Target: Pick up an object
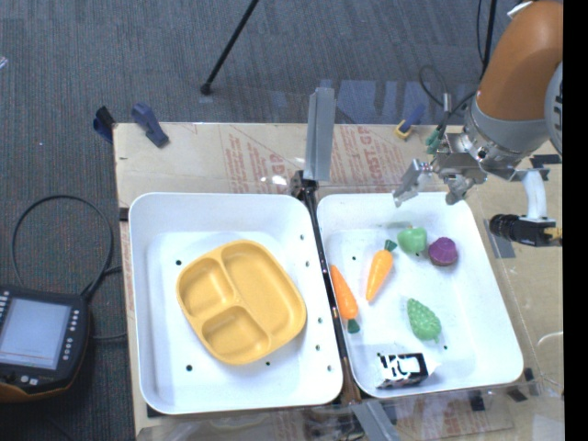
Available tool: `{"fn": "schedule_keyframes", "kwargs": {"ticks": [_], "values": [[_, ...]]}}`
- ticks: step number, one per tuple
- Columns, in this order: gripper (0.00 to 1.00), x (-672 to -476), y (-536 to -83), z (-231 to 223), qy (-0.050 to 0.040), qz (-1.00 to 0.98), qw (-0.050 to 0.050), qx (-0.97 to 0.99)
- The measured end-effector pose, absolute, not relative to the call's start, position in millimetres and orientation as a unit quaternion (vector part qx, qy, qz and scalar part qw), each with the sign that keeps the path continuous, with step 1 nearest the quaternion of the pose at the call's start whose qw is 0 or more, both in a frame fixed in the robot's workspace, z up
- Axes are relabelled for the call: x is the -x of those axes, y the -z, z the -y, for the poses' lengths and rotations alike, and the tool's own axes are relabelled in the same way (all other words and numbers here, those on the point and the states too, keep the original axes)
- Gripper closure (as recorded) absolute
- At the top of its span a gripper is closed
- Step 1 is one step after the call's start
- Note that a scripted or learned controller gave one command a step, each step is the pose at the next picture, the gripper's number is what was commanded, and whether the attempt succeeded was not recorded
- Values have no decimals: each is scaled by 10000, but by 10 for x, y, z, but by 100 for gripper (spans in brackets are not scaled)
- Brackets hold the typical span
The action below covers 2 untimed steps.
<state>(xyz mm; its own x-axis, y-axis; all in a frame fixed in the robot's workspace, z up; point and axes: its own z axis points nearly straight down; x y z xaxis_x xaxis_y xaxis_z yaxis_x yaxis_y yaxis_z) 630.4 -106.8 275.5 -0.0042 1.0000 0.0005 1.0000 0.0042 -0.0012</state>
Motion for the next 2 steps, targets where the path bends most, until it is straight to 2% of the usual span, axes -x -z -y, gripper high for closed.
{"fn": "schedule_keyframes", "kwargs": {"ticks": [1,2], "values": [[0,-5968,-1826,164,-42,6579,45,7530],[0,-5877,-1863,764,-19,6519,18,7583]]}}
